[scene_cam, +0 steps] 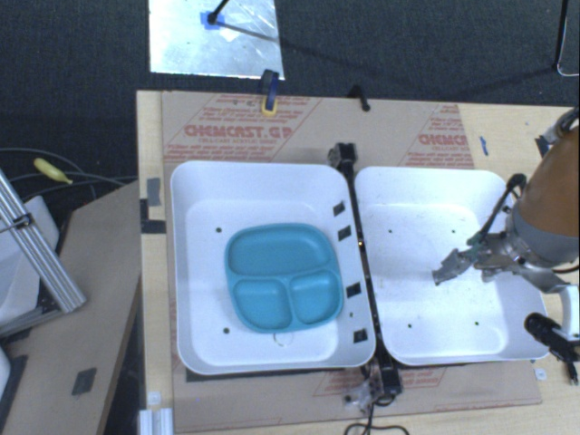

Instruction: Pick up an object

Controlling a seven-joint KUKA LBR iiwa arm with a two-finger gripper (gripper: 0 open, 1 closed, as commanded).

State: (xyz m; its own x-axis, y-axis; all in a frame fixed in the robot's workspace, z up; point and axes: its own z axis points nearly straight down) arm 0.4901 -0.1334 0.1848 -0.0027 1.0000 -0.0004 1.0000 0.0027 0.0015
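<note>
A light blue divided plate [281, 275] lies flat in the middle of the left bin [195, 243]. Its two small compartments face the near side and its large one the far side. A small pale thing [283, 338] lies against the plate's near edge; it is too small to identify. My gripper [450, 268] hangs over the right bin [426, 198], right of its centre, pointing left toward the divider. I see nothing held in it. The arm's orange band [553, 193] is at the right edge.
Black clips [349, 234] run along the seam between the two bins. The bins rest on a cardboard sheet [299, 125]. A metal plate [217, 25] lies on the dark floor behind, and an aluminium frame [32, 252] stands at left.
</note>
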